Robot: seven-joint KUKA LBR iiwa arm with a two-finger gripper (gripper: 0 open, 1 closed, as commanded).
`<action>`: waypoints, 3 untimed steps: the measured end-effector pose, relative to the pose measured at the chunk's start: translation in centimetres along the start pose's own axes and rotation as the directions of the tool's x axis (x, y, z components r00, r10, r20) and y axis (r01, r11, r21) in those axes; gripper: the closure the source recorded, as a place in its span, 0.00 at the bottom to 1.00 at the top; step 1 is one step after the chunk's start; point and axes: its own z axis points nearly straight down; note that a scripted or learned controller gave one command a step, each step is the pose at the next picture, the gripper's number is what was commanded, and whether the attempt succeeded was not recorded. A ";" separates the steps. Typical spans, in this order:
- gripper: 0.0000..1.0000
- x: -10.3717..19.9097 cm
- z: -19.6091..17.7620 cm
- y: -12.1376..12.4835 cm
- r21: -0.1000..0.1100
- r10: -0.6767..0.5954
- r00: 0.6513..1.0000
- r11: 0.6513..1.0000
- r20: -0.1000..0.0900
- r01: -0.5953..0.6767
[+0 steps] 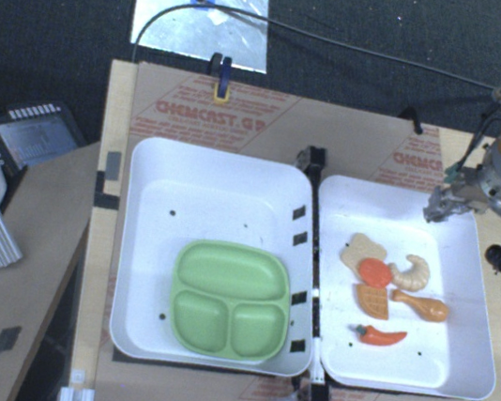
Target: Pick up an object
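Several toy food pieces lie in the right bin (450, 371): a tan bread slice (360, 251), a red tomato slice (375, 272), a pale shrimp (413, 272), an orange waffle piece (373, 301), a drumstick (422, 305) and a red chili pepper (382, 337). My gripper (441, 206) hangs over the bin's far right corner, up and to the right of the food, well apart from every piece. Nothing shows between its fingers.
The left bin (153, 188) holds a green divided plate (229, 298). Black clips run along the seam between the bins (307, 261). A blue and yellow clamp (221, 78) sits at the bench's back edge. A grey device (38, 135) lies off to the left.
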 end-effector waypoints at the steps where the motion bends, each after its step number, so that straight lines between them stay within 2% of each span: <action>1: 1.00 -0.1 -5.1 0.2 0.001 -0.001 1.000 1.000 0.000 0.001; 3: 1.00 8.1 -5.2 -2.6 0.008 -0.003 1.000 1.000 -0.004 0.003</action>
